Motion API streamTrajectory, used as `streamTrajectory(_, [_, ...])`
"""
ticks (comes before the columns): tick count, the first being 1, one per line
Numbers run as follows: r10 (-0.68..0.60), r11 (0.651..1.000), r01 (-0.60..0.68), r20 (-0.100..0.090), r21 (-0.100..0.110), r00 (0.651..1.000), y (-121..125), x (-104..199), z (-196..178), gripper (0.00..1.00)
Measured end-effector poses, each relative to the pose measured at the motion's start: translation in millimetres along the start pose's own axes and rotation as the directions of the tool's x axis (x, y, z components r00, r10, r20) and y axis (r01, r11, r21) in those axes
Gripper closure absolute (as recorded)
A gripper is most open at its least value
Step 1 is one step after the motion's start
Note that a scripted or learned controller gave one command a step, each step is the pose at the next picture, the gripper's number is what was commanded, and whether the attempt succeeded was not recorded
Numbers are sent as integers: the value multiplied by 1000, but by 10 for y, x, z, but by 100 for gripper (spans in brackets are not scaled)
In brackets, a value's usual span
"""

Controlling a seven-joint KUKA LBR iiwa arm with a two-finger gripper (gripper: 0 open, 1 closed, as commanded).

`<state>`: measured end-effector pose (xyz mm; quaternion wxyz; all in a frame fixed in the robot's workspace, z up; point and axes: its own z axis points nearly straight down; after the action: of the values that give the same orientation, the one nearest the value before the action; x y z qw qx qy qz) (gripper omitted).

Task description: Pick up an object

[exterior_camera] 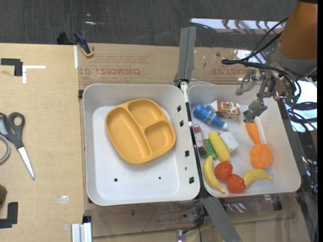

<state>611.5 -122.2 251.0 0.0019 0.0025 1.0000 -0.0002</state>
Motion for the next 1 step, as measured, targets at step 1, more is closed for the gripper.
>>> streamTrajectory(1, [41, 999, -41, 10, 1, 999, -20, -330, 1252, 0])
